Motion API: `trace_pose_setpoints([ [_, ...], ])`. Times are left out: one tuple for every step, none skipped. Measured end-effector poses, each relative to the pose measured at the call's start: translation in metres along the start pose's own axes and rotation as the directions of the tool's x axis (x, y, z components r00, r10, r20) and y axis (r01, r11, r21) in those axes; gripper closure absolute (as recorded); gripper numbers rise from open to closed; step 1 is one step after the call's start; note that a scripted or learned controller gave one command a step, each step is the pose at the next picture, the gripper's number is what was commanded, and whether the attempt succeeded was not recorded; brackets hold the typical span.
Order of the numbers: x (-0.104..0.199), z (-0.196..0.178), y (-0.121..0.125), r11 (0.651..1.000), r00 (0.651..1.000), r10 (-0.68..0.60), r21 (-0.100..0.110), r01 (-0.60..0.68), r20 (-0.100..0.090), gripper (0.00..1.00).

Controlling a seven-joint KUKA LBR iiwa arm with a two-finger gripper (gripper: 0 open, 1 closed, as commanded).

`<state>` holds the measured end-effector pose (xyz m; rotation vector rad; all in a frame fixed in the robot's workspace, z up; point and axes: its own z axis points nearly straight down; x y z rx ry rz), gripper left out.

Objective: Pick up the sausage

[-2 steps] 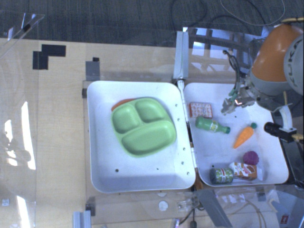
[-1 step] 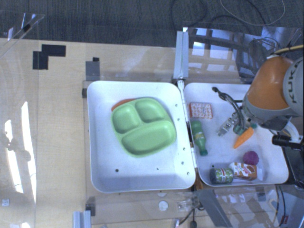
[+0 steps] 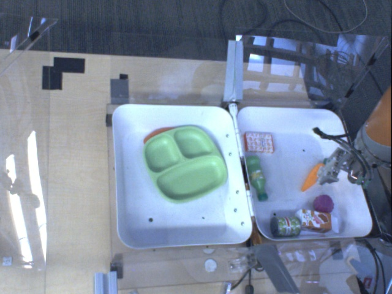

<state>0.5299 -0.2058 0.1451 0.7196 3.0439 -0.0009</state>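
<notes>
Gripper (image 3: 331, 168) hangs over the right bin (image 3: 288, 124), beside an orange carrot (image 3: 311, 176); whether it is spread or closed, I cannot tell. A reddish sliver (possibly the sausage (image 3: 157, 133)) peeks from under the green divided plate (image 3: 185, 162) in the left bin (image 3: 131, 213).
</notes>
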Motion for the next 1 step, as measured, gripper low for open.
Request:
trace_pose_setpoints([
  [0.0335, 0.0160, 0.0090, 0.778, 0.778, -0.629, -0.002, 0.629, 0.001, 1.00],
])
